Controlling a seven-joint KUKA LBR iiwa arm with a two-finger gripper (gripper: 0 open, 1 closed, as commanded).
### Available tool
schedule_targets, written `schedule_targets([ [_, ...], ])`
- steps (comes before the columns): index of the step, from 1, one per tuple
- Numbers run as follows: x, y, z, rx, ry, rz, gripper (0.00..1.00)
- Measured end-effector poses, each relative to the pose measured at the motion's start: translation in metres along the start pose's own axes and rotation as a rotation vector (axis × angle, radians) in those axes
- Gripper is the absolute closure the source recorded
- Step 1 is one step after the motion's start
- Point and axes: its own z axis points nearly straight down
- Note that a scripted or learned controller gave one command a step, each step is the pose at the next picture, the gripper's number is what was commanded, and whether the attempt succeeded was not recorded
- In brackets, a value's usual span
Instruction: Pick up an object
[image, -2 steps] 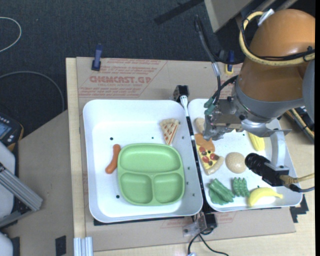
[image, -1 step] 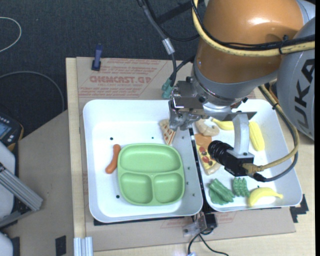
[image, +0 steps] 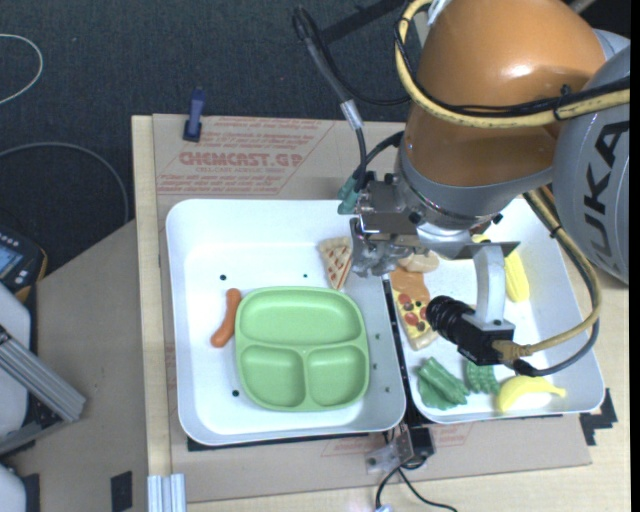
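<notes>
Dark carpet surrounds the desk (image: 150, 400), whose cardboard-faced top carries two shallow white bins side by side.

Nearest the lower edge of the frame, the right bin (image: 590, 375) holds a yellow lemon-shaped toy (image: 525, 395) and green bean-pod toys (image: 440, 382). The left bin (image: 185, 300) holds a pale green three-compartment plastic plate (image: 300, 345) with an orange carrot-like stick (image: 226, 318) just beside its left rim.

Mid-frame, a flat pizza-slice toy with red dots (image: 411, 312) lies in the right bin, long axis running up and down the frame, just below the claw (image: 372, 255). A tan waffle-textured wedge (image: 336, 264) lies just left of the claw, in the left bin near the divide.

Claw state: cannot be determined; the arm's orange wrist housing (image: 490, 90) overhangs it. Nothing is visibly held. Judged closest candidates: wedge or pizza slice.
</notes>
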Motion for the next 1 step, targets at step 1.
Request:
schedule_targets([
  [1,-0.0511,0.0004,-0.0657,-0.009,0.001,0.002,1.0],
])
